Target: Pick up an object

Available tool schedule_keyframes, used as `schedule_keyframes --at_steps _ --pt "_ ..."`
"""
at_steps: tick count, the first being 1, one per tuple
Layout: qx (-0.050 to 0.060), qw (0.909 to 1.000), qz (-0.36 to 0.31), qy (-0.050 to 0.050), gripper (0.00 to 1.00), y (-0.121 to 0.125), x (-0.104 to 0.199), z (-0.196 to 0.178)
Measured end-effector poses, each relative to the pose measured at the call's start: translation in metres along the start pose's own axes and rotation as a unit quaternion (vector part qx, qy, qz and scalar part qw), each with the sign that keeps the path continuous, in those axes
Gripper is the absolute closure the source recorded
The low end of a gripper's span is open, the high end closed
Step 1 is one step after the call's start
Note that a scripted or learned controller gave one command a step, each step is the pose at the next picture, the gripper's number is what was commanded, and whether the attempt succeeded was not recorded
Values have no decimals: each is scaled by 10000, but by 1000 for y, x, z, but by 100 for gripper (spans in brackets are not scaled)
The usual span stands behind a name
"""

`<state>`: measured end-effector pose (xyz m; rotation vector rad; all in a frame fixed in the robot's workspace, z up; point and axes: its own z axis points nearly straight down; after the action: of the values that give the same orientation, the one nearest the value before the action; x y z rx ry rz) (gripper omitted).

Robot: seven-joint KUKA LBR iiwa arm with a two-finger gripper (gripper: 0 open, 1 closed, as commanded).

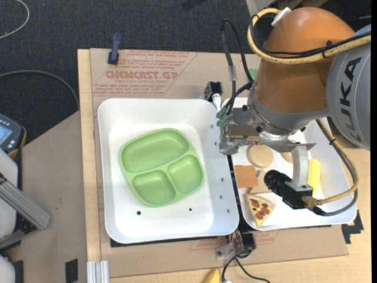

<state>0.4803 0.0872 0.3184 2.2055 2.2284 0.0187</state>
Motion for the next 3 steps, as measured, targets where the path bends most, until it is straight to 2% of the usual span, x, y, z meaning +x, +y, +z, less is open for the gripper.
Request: schedule_keyframes --at_steps 1,2,3 --pt "-46 10000 32 -3 100 68 24 -226" --pt "110 9999 22 -26 100 11 74 -130" --pt "33 10000 23 -3 100 17 141 -194"
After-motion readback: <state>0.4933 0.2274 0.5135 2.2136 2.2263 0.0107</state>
